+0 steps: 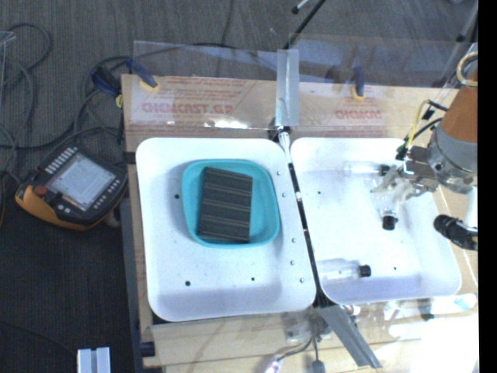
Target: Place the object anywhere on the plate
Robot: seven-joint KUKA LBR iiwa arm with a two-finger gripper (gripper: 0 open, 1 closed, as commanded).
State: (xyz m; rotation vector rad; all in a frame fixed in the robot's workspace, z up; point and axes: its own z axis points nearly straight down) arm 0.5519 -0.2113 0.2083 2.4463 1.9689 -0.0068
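One dark ribbed block (225, 204) lies flat in the middle of the teal plate (268, 216), its long side running near to far, and none of it crosses the rim. You may judge that this is the object and that the placing looks done: it rests square on the plate's floor, where it cannot slide off. The plate sits in the centre of the left bin (163, 286), well away from the walls, which leaves room for an approach from above.

The hand (392, 189) is over the far right part of the right bin (435, 282), well apart from the block and across the divider between the bins. You cannot tell from here whether it is released or clenched, and nothing can be made out in its grasp. A small black piece (388, 222) just near of it may be part of the hand or a loose thing.

A clear tube (342, 270) with a black tip lies at the near left of the right bin. Both bins rest on the bench (233, 107).
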